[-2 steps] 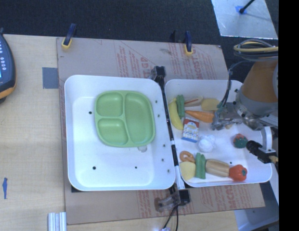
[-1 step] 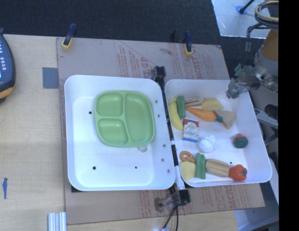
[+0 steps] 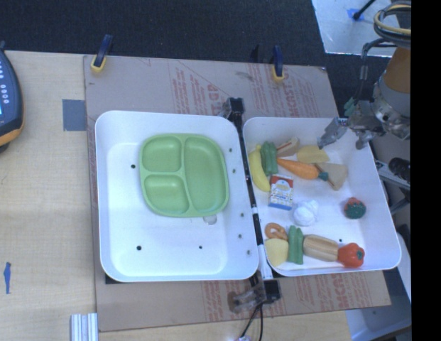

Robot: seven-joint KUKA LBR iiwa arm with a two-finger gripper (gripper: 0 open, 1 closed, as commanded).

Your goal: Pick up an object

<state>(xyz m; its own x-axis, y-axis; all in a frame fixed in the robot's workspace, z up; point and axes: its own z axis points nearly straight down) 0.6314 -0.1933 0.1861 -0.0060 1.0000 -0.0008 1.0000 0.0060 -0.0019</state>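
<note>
Toy food fills the right bin (image 3: 382, 212) of 2 shallow white bins on a cardboard-covered bench: a banana (image 3: 257, 170) along the left wall, a carrot (image 3: 300, 168) beside it, a small carton (image 3: 281, 192) just below, a white ball (image 3: 305, 211) near the middle and a red tomato (image 3: 354, 208) toward the right wall. Along the bin's near edge lie a pretzel (image 3: 275, 230), a green pod (image 3: 296, 245), a bread roll (image 3: 320, 247) and a red pepper (image 3: 351, 255). The gripper (image 3: 346, 131) hangs over the bin's far right corner, its 2 fingers spread apart with nothing between them, clear of the items below. In the left bin (image 3: 113, 190) sits a green divided plate (image 3: 184, 175) with 3 compartments. Blue and yellow clamps (image 3: 101, 54) pin the cardboard's far edge.
</note>
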